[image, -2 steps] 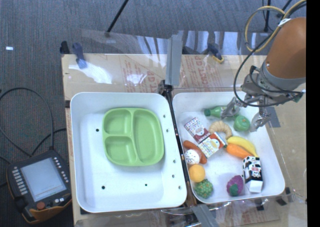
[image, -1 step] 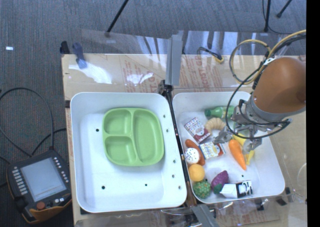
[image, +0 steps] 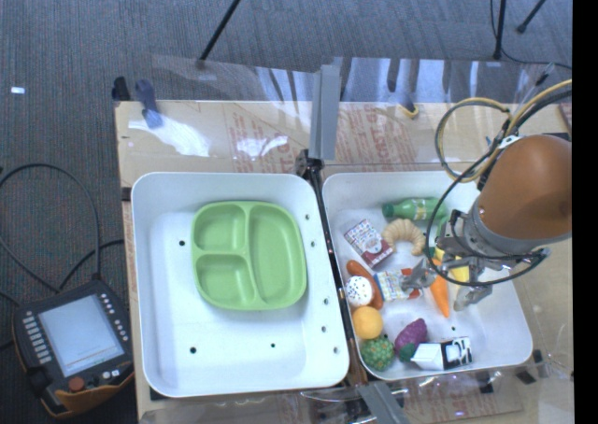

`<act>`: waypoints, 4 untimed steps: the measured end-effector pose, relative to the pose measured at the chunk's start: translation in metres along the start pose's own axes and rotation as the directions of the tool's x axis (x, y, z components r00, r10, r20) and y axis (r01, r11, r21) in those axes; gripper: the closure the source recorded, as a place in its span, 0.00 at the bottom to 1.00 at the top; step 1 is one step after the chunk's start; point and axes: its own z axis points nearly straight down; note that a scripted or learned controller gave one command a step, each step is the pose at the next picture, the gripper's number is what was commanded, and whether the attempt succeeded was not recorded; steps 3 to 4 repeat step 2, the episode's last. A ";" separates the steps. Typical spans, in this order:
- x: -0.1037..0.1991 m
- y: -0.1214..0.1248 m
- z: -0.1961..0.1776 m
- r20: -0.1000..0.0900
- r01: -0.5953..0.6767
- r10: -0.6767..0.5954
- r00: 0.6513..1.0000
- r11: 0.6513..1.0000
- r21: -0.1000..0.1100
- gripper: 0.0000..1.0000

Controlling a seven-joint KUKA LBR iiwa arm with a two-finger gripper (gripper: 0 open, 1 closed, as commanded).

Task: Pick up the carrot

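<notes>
Camera view: carrot (image: 439,296) partly under claw (image: 447,288)

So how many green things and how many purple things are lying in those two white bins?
Green: 3, the divided plate, the bottle, the knobbly veg
Purple: 1, the purple veg
Total: 4

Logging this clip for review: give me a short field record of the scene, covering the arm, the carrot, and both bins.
arm: reaches in from the right, gripper low over the right bin
carrot: lies in the right bin, directly at the gripper
grasp: cannot tell
right bin contents: carrot, green bottle, croissant, orange, other small food items
left bin: holds a green divided plate
</notes>
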 end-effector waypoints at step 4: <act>-0.069 -0.050 0.000 -0.001 -0.097 0.097 0.995 0.995 0.002 1.00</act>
